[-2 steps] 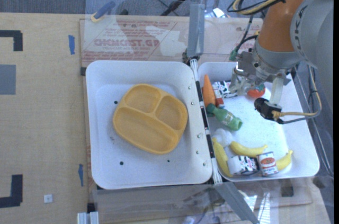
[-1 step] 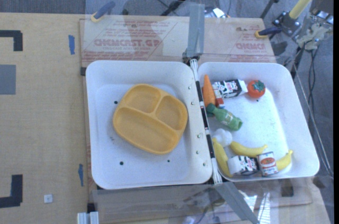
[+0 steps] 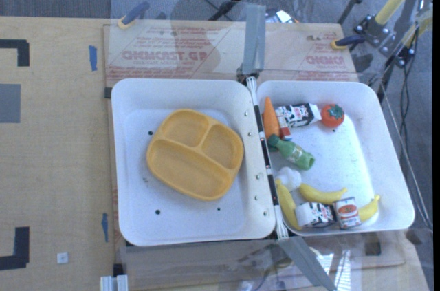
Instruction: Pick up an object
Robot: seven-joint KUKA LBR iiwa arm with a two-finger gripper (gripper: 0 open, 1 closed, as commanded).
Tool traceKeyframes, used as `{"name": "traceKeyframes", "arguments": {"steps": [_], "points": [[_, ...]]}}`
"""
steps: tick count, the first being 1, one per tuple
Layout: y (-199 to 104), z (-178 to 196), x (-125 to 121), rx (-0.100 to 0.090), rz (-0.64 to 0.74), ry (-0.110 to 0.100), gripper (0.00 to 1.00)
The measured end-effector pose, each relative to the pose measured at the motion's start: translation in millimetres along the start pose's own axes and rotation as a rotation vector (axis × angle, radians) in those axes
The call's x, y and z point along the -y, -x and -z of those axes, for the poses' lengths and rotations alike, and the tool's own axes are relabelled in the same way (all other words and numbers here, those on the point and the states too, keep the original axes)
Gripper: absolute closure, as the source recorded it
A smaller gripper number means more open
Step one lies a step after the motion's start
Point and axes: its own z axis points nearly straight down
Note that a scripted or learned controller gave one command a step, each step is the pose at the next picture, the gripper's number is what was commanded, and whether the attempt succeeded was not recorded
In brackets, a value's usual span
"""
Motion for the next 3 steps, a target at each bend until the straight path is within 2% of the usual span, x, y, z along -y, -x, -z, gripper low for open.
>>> {"name": "traceKeyframes", "arguments": {"steps": [1,2,3], "points": [[-51.4,-137.6,52.4,-0.001,-0.088,-0.004,1.0],[-35.3,-86.2,73.7,-0.001,-0.068,0.0,1.0],[-127.9,-160.0,83.0,-0.001,-0.164,-0.005,1.0]]}}
